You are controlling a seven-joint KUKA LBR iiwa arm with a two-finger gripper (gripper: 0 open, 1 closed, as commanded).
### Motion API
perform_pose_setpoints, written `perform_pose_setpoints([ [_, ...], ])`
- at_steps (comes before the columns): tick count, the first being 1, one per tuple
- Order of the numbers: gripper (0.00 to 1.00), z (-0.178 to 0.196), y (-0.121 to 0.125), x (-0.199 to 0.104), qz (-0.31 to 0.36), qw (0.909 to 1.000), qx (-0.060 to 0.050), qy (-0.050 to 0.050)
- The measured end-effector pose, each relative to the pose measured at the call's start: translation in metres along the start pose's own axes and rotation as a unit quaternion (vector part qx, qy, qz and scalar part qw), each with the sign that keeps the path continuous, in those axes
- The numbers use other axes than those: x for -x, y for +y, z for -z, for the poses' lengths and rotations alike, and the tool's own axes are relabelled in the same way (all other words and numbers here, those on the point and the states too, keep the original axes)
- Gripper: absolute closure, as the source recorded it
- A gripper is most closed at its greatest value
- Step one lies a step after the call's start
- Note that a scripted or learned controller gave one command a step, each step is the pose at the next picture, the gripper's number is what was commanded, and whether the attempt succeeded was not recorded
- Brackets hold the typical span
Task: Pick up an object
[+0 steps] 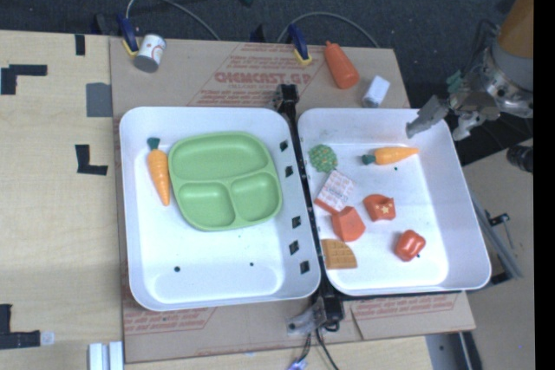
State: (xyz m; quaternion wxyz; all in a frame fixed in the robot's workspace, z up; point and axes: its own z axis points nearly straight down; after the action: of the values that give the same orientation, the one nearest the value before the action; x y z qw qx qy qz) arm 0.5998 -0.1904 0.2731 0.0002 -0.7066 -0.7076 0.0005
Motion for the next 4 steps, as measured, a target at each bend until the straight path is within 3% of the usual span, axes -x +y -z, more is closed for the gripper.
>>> perform_pose_setpoints([
  [1,0.0,-0.159,-0.013,0.001,0.0,1.0,-0.002,0.001],
  [2,0.0,-0.186,0.043,-0.022,0.001,1.0,0.003,0.0],
  [3,0.0,-0.186,-0.03,-0.007,0.0,1.0,0.003,-0.001],
  [4,0.0,-0.186,-0.061,-0.055,0.0,1.0,0.003,-0.001],
])
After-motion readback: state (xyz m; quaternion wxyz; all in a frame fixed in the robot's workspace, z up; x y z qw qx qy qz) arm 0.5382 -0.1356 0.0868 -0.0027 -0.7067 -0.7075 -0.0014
